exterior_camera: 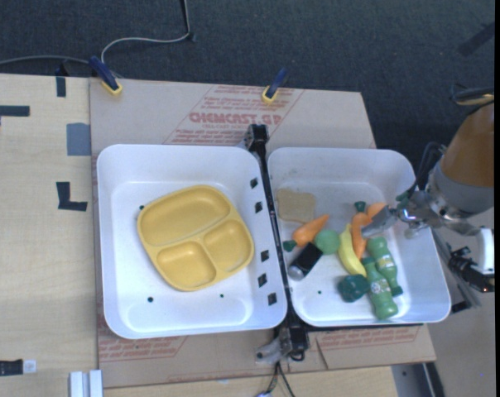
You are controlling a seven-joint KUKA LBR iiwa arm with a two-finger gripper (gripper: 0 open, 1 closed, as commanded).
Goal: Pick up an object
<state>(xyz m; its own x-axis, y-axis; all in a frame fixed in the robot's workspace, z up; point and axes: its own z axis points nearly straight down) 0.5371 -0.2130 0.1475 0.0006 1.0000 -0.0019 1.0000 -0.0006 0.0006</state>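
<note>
The grey arm with its orange band [469, 160] reaches in from the right, low over the right-hand shallow white bin [415, 300]. Its jaws [388, 218] sit at the pile's upper right edge; whether they are open or closed cannot be told. Just below them lies a green plastic bottle [382, 278], long axis running up-and-down, cap toward the jaws. Left of them lie a yellow toy banana [350, 253], an orange toy carrot [310, 229] and a green ball [327, 241]. Far left, the other bin holds a yellow divided plate [195, 236]. Cardboard [225, 114] covers the bench.
</note>
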